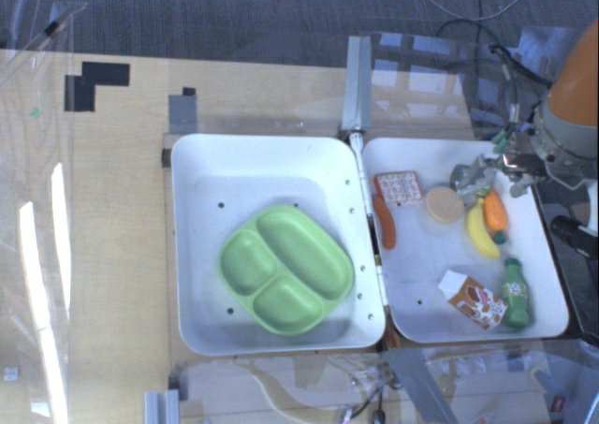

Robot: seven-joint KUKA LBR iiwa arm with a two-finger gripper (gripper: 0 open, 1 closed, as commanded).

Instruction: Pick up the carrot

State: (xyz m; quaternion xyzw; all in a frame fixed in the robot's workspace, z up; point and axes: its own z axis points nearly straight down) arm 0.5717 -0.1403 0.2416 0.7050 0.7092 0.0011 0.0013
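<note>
Nearest me, a green bottle (514, 293) and a printed packet (475, 301) lie below the carrot (494, 212), which sits in the right bin (412, 314) against a banana (480, 233), long axis running up-down, leafy end toward the bottle. Just above it the gripper (487, 177) hovers, probably lining up to descend; whether its fingers are apart I cannot tell

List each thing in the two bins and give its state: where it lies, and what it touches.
Green plate: flat in the left bin, holding nothing.
Carrot: lying in the right bin, against the banana, just below the gripper.
Banana: lying flat.
Green bottle: on its side.
Sausage: lying by the bin's left wall.
</note>
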